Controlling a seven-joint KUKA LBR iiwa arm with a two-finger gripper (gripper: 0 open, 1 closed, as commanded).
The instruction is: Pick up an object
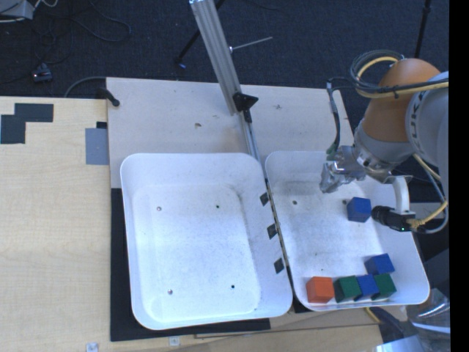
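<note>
My gripper (331,180) hangs over the upper part of the right bin (308,233), at the end of the grey arm with the orange band (399,97). A blue cube (358,209) lies alone on the bin floor, just to the right of and below the gripper, apart from it. Along the bin's front edge sit an orange block (319,289), a green block (347,289), a blue block (366,286) and another green block (384,284). One more blue block (379,263) rests just behind them. I see nothing held at the gripper.
The left bin (190,240) lies beside the right one, with black clips (272,230) along the shared edge. A slanted metal rail (220,57) rises from the bench behind the bins. Cables loop around the arm at the right.
</note>
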